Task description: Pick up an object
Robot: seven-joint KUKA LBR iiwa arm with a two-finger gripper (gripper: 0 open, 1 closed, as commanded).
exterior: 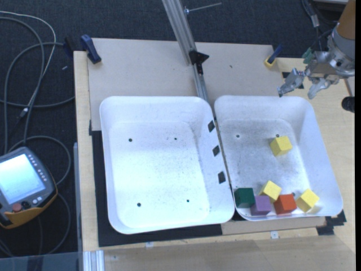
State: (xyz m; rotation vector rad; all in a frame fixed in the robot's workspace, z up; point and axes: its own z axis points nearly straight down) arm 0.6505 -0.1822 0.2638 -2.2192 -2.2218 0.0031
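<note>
The right bin (316, 123) holds several small blocks. A yellow block (281, 145) lies alone in its middle. Along its near edge sit a green block (244, 197), a purple block (261, 204), a yellow block (271, 189), a red block (285, 204) and another yellow block (308, 200). My gripper (304, 86) hangs above the far right corner of this bin, well above the blocks. Its two fingers stand apart, open, with nothing between them.
The left bin (113, 117) lies beside the right one. A slanted metal pole (180, 27) rises from between the bins at the back. Blue clamps (90, 48) grip the board's far corners. A teach pendant (22, 188) and cables lie at the left.
</note>
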